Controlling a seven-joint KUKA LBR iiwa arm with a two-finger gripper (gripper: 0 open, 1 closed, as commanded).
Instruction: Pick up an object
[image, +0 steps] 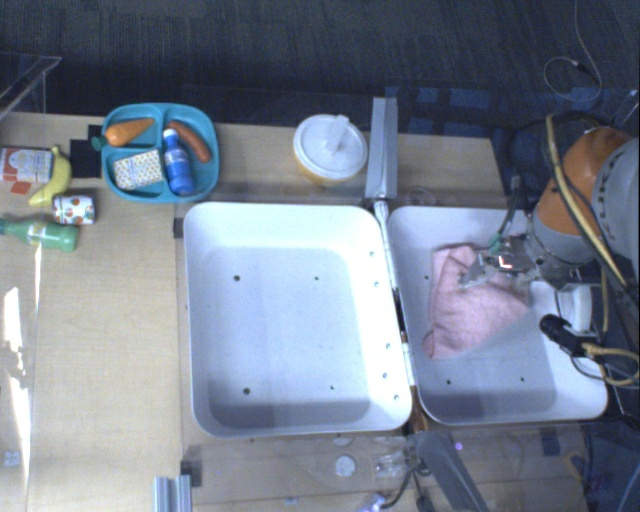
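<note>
Gripper (497, 264) low over pink cloth (470, 305) near right bin's (520, 400) far edge; finger state unreadable. Grasp step, apparently; next comes a firm pinch, then lift.

The grey arm (600, 190) reaches in from the right, its pincer (497, 262) over a crumpled pink cloth (470, 305) in the right bin (520, 395). A blue sectioned tray (207, 160) sits on the worktop (100, 330) at far left.
</note>
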